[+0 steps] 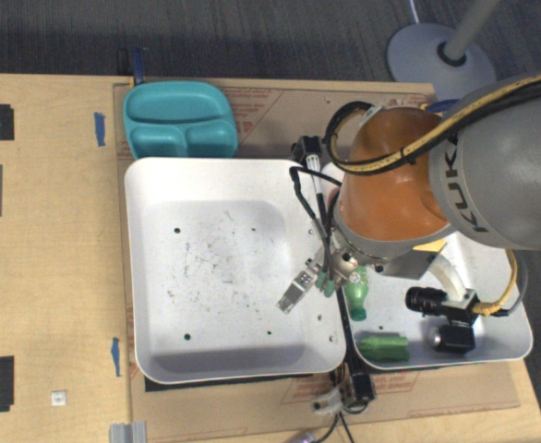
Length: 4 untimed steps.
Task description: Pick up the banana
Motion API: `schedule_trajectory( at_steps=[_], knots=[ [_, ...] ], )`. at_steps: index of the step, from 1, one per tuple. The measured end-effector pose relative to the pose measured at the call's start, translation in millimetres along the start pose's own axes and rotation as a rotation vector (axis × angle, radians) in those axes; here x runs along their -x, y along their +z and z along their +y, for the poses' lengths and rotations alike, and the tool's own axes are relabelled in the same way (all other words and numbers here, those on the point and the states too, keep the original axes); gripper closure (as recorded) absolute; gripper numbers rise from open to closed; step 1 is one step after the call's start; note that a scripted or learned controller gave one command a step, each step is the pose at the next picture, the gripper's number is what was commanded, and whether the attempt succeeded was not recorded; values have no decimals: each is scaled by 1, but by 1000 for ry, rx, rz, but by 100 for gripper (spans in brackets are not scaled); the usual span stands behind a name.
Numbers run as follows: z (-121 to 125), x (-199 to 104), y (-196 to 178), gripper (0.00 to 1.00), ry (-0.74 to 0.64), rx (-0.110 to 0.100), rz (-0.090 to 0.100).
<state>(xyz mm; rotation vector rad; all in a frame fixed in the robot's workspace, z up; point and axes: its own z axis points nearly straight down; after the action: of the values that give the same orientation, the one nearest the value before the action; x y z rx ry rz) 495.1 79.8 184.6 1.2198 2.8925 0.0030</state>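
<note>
tabletop [49, 247]: pale tan board with black tape marks along its left edge and short blue tape strips.
cardboard sheet [280, 109]: brown, lying flat on the tabletop under both bins.
left bin [150, 247]: shallow, white, scuffed floor, resting on the cardboard sheet.
right bin [510, 340]: white, touching the left bin's right rim, partly covered by the arm.
teal tray [180, 118]: divided plastic tray, just behind the left bin's far rim.

2 white bins [160, 275] side by side on a cardboard-topped bench [49, 247]; teal divided tray [180, 118] behind the left bin; green cylinder [383, 346] in the right bin.
</note>
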Motion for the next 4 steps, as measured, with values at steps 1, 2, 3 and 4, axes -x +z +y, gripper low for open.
schedule_trajectory(
  at_steps=[1,2,3,4],
  knots=[
    [53,-79,74,0,-128,-4,3],
    [89,-111,97,0,-340,2,-4],
    [89,-115,71,0,190,-1,0],
    [90,-114,61,100,191,1,0]
  ],
)
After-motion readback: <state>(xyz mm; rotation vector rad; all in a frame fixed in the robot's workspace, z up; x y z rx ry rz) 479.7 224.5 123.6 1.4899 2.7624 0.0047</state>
